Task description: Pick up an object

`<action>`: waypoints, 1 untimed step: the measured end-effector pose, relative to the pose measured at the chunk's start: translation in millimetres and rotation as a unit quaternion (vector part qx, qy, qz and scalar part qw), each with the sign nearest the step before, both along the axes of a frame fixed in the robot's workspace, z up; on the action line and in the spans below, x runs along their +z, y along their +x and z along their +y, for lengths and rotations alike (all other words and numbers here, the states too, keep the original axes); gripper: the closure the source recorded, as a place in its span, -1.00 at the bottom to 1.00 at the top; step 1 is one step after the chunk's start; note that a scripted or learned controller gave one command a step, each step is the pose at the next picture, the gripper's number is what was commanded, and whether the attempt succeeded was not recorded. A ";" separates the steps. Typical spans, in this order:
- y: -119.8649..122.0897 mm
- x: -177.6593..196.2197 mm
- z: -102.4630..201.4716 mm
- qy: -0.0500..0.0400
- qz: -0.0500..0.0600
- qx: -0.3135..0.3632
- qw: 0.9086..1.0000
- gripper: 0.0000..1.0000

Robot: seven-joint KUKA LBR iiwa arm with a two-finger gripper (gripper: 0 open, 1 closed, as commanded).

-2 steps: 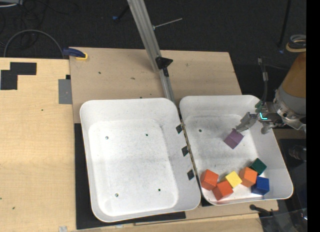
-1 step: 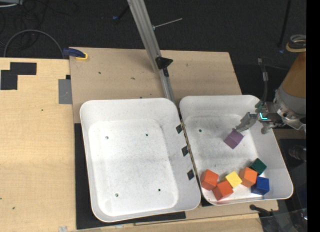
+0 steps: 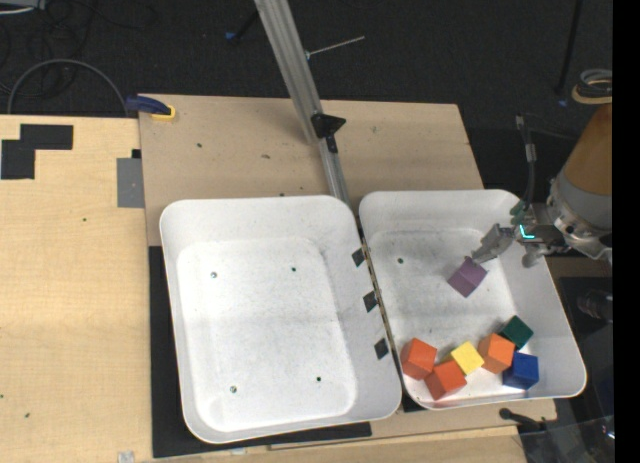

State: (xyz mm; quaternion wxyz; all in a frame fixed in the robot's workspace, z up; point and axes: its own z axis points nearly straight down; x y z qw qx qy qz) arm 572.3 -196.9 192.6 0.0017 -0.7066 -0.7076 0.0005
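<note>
In the right bin [image 3: 430, 213] a purple block [image 3: 466, 276] lies tilted on the floor, near the middle. My gripper [image 3: 511, 248] hangs just up and right of it, close to the bin's right rim. Its fingers are open, one finger [image 3: 491, 245] pointing down-left toward the purple block without gripping it. Nothing sits between the fingers. Along the bin's front edge is a cluster of blocks: an orange one [image 3: 419, 356], a red one [image 3: 447, 378], a yellow one [image 3: 467, 358], another orange one [image 3: 497, 352], a green one [image 3: 517, 331] and a blue one [image 3: 521, 370].
The left bin [image 3: 200, 216] stands beside the right one, joined by black clips [image 3: 369, 300]. A slanted metal rail [image 3: 297, 76] rises behind the bins. A blue clamp [image 3: 150, 106] lies at the bench's far left corner.
</note>
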 end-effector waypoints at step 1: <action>0.0 0.0 0.0 0.000 0.000 0.000 1.000 -1.00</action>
